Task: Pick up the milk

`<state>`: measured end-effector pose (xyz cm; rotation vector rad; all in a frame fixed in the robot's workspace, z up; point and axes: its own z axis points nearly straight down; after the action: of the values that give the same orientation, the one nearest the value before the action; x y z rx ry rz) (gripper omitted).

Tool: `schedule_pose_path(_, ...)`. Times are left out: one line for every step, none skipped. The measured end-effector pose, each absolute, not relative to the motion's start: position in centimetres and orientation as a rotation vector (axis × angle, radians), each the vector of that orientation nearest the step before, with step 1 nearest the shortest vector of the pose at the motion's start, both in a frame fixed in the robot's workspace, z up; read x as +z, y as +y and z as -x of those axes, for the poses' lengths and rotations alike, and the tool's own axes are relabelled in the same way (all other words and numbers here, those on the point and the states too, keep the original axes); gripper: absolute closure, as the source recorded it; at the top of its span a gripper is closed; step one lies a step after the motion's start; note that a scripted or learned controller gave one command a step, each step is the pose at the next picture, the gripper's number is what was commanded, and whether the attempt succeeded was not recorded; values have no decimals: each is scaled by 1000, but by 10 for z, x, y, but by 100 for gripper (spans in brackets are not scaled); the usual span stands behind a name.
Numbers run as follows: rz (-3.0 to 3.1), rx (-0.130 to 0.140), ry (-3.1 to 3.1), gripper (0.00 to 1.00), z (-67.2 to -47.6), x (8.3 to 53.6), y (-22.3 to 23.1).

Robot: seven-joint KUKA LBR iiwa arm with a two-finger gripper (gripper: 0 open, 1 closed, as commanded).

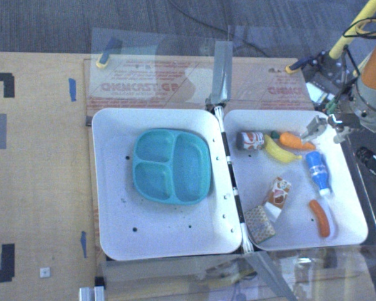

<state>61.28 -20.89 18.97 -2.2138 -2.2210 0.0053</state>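
Observation:
The milk [278, 194] is a small white and red-brown carton lying tilted near the middle of the right bin [351, 234]. My gripper [324, 129] hovers over that bin's far right corner, above the carrot's [296, 142] right end and the blue bottle's [317, 172] top. Its two grey fingers stand apart, open, with nothing between them. The milk lies well to the gripper's lower left, apart from it.
Around the milk lie a banana [281, 150], a brown can [252, 140], a speckled sponge-like block [261, 223] and a sausage [320, 218]. The left bin [106, 187] holds a teal divided plate [173, 166]. Cables and the arm crowd the upper right.

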Motion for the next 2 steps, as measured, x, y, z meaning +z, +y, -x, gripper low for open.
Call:
schedule_pose_path(2225, 5, -2209, 0, -532, 90, -170)
schedule_pose_path(2450, -8, -1980, 0, -513, 88, -95)
